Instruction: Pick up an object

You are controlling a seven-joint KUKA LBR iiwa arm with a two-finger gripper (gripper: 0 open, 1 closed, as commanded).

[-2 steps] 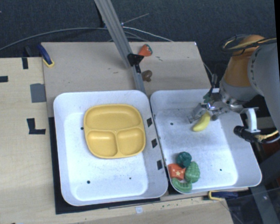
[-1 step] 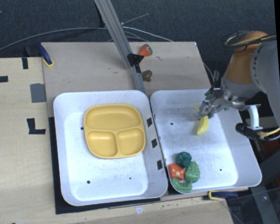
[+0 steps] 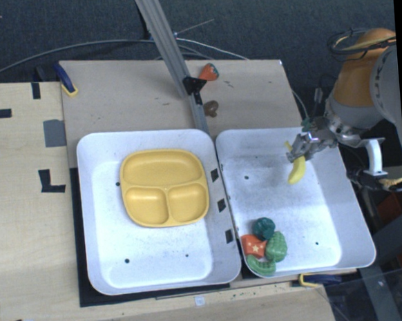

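Claw point(image 3: 301, 148) over the right bin's point(image 3: 343, 200) top edge, pinching the top of a small yellow banana point(image 3: 297, 171) that hangs below it, green and orange toys point(image 3: 264, 245) piled at the bin's near-left corner, yellow divided plate point(image 3: 165, 187) in the left bin point(image 3: 98, 220)

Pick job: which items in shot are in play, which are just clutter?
In play:
- gripper, over the right bin
- yellow banana-like piece, hanging at the gripper's tip
- green and red toy pile, right bin's front left corner

Clutter:
- yellow divided plate in the left bin
- metal pole
- blue-yellow clamp on the bench
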